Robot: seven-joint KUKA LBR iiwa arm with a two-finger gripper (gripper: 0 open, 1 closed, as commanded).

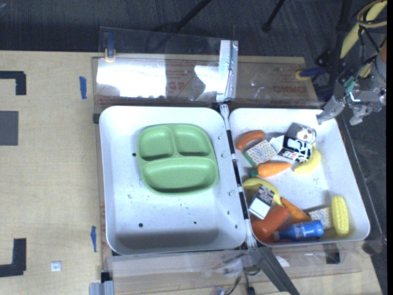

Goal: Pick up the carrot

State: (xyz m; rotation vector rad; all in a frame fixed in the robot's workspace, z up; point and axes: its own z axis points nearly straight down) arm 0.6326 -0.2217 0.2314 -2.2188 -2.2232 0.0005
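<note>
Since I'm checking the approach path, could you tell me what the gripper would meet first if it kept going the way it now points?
The gripper points down and left, so it would probably first meet the right bin's back rim, or, if it passes above that, the black-and-white toy. Depth is unclear from this view.

We see a pale wooden table (49,183) bearing two shallow white bins side by side, the left bin (116,183) touching the right bin (344,158), with blue tape marks (83,86).

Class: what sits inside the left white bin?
A green divided plate lies inside the left bin, on its floor. Whatever is beneath the plate is covered.
</note>
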